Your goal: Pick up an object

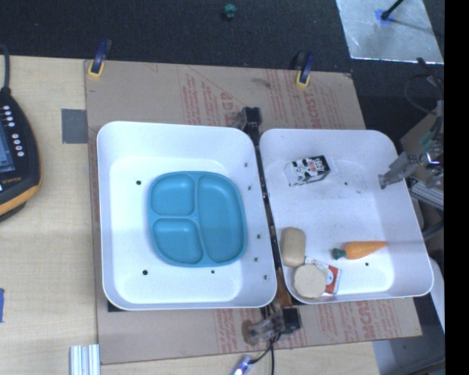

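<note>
Tool (pixel 392 176) hovers over right bin's (pixel 375 143) edge (far from carrot (pixel 362 249)).

I see open floor mid-right bin (pixel 352 209); carrot (pixel 362 249), bun (pixel 293 246) and packet (pixel 308 169) crowd its edges.

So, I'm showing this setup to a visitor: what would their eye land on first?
The blue divided plate lying in the middle of the left bin. Next, the orange carrot in the right bin, near its front, with a tan loaf-shaped piece beside it.
</note>
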Available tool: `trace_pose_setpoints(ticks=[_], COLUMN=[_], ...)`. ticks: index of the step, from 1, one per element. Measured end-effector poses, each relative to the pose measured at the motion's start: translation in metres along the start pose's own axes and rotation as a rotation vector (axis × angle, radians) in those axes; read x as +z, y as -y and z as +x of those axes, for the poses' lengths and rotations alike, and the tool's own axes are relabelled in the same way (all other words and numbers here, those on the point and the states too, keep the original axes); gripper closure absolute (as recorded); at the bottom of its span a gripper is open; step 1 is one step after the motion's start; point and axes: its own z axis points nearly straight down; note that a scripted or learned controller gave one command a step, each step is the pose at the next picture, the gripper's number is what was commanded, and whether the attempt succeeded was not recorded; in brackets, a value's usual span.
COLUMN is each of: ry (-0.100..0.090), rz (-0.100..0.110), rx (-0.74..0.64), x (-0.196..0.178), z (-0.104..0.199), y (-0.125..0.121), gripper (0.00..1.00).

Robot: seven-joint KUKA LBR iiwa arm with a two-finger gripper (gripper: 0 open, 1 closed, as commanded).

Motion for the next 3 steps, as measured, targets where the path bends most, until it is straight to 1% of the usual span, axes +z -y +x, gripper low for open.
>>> trace_pose_setpoints(ticks=[1, 2, 3], ry=[0.001, -0.001, 0.005], rz=[0.002, 0.004, 0.034], rx=[-0.003, -0.002, 0.001], x=[0.096, 0.152, 0.179], z=[-0.006, 0.037, 0.077], y=[-0.064, -0.091, -0.112], gripper=[0.0, 0.0, 0.0])
